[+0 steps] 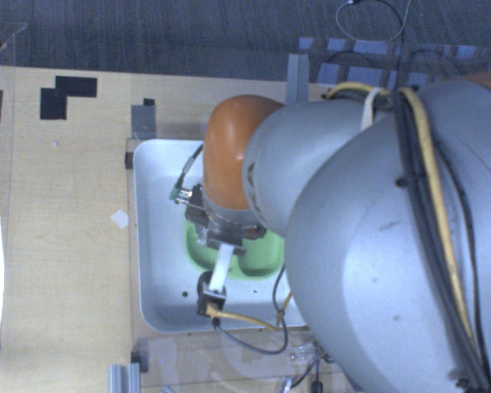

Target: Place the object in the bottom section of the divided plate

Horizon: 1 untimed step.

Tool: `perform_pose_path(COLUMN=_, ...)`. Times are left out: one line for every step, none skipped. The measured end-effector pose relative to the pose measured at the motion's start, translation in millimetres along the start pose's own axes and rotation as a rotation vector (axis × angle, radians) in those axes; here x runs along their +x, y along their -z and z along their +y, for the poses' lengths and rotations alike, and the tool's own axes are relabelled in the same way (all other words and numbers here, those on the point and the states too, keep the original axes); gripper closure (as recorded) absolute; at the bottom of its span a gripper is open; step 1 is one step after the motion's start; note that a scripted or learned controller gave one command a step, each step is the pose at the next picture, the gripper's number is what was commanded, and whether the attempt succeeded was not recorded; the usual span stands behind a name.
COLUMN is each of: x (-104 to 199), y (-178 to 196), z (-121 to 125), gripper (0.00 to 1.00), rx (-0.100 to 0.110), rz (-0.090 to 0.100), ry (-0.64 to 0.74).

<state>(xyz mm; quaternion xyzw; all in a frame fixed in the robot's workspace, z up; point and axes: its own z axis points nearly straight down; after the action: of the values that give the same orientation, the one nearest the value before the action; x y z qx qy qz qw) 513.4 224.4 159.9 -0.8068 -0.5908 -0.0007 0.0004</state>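
My own arm (376, 244) is what stands most in the way: its grey bulk covers everything from 12 through 6 o'clock on the right, and the orange band (229, 150) hangs over the middle of the white bin (151, 219). Below the band my gripper (227, 237) points down over the green plate (266, 262), and my wrist hides it so well that I cannot tell whether it is open, closed or gripping anything. The plate lies in the bin toward its 4 o'clock side. Only two slivers of it show, one at 9 o'clock from my gripper and one at 4 o'clock. Its dividers and whatever it holds are hidden under me, so I cannot tell where the object is. The bin floor from 7 to 11 o'clock of the plate is bare white, apart from a few dark specks near 7 o'clock. On the wooden bench (57, 268), a small pale scrap (119, 218) lies just beside the bin at 9 o'clock. Black tape (65, 95) marks the bench at 10 o'clock, and a grey post (145, 119) stands at the bin's 11 o'clock corner. A thin cable (372, 15) loops on the carpet (147, 15) at 1 o'clock.
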Motion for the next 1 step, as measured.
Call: perform_pose_path(x=-0.1, y=0.0, z=0.1, gripper=0.00, rx=0.000, rz=0.000, ry=0.000)
